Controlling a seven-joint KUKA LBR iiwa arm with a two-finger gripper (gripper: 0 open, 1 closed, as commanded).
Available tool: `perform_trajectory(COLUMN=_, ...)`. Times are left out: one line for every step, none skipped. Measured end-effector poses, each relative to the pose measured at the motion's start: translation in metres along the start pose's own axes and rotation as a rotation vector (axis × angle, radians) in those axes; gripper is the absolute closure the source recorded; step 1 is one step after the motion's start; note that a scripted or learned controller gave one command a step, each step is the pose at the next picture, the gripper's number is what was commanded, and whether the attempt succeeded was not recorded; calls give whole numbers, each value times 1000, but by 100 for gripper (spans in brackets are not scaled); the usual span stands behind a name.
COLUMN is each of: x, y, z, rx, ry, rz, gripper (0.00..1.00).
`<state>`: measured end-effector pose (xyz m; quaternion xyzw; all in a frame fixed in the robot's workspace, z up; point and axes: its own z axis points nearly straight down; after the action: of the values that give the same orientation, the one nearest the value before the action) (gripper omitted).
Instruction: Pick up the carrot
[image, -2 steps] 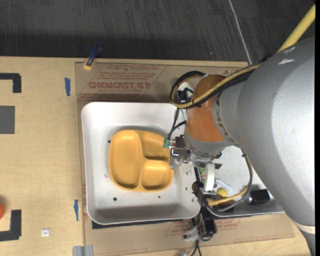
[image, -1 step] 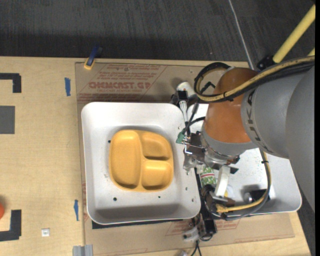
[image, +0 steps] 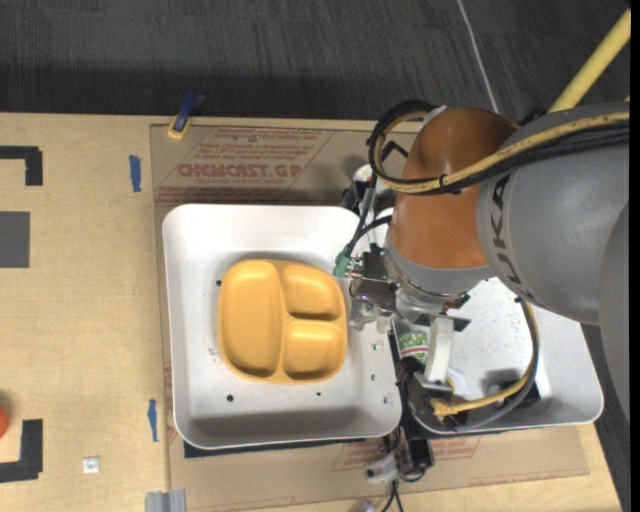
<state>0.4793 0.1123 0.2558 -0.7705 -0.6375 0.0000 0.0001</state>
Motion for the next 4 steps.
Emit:
perform_trajectory(x=7, y=28, z=44, rx=4, ry=-1, rz=183, gripper=100)
perform_trajectory(x=-6, y=71, z=-63, rx=0, ry=0, rz=174, gripper=100)
perform_trajectory(x=-44, y=8, z=67, rx=3, ry=-1, rz=182, gripper=100)
perform_trajectory(x=-10, y=11, z=-16, rx=1, ry=0, rz=237, gripper=100)
